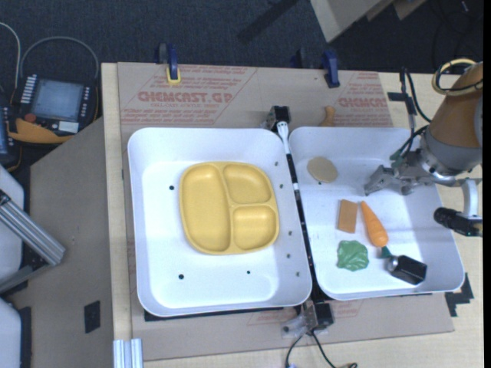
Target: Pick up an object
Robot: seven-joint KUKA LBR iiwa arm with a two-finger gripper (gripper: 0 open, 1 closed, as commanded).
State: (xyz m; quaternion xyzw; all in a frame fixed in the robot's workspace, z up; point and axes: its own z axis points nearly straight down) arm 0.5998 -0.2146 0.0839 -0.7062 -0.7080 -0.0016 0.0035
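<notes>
The right bin [437,278] holds a round tan cookie [323,169], a brown cracker [347,215], an orange carrot [374,224], a green leafy piece [352,255] and a small black and silver object [405,267]. My gripper [390,182] hangs over the upper right part of this bin, just beyond the carrot's far tip and right of the cookie. Nothing shows in its grasp.
The left bin [153,205] bears a yellow divided plate [229,206]. A black ridge [294,198] runs between the two bins. The grey arm with its orange band [458,121] stretches over the right bin's right rim. Blue clamps [173,60] pin the cardboard at the back.
</notes>
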